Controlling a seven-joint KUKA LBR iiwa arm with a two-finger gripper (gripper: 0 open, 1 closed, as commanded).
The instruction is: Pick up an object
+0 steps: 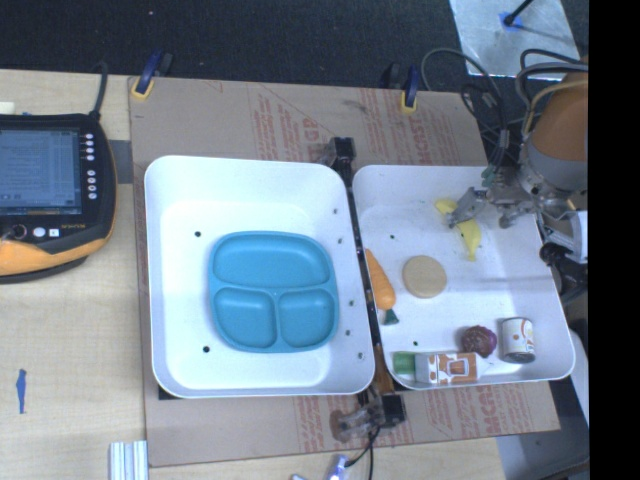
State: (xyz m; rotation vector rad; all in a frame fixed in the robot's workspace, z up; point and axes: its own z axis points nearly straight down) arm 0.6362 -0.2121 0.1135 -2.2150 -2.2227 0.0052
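Note:
My gripper point(488, 211) hangs over the back of the right bin point(545, 268), its fingers spread apart and open. A small yellow banana point(467, 236) lies on the bin floor just beside and under the left finger; it is partly covered and nothing shows it gripped. Nearer the front lie a round tan cookie point(425, 276), an orange carrot point(379, 280) against the left wall, a dark purple fruit point(479, 341), a small can point(517, 339) and a green and orange box point(438, 368).
The left bin point(180, 268) holds a blue divided plate point(272, 290). A tablet controller point(45, 183) sits at the bench's left edge. Cables and the arm's body point(555, 128) crowd the back right.

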